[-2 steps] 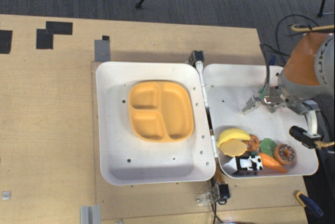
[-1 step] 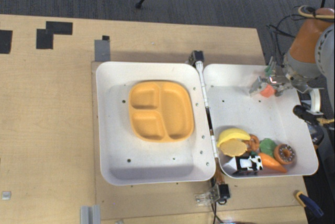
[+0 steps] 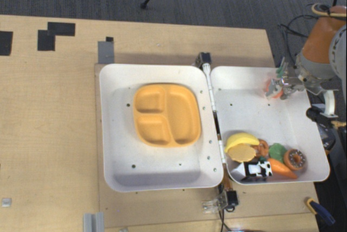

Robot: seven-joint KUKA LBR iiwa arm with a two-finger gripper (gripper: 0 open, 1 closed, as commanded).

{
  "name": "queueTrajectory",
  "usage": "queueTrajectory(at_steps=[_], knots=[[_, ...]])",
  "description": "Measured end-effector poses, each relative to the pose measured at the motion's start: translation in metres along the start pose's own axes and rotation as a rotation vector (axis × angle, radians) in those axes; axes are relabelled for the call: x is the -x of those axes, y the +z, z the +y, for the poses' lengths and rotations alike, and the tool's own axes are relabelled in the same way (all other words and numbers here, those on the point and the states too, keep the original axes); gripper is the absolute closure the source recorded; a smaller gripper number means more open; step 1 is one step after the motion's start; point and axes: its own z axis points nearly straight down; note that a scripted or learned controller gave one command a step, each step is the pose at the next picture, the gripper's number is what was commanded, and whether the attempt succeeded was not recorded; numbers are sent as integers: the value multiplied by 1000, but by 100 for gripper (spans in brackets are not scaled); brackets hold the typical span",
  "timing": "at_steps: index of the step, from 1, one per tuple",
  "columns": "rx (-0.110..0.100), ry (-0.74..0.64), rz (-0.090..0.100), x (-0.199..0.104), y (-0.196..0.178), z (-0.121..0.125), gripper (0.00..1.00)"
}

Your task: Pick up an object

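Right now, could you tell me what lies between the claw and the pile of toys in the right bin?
Nothing but bare white floor of the right bin. In the camera view, the claw hangs near the bin's far edge, and the pile of toys sits in the near corner.

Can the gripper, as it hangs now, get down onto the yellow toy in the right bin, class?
Probably yes. The gripper hangs over the far end of the right bin, with bare floor between it and the yellow toy. The toy lies on top of the pile, but other toys crowd its right side.
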Motion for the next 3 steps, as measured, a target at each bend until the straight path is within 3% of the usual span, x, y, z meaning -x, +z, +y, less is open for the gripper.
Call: queueTrajectory(at_steps=[1,2,3], knots=[[0,170,2,-85,-72,24,100],[4,170,0,-84,-72,24,0],[4,121,1,-119,9,-55,0]])
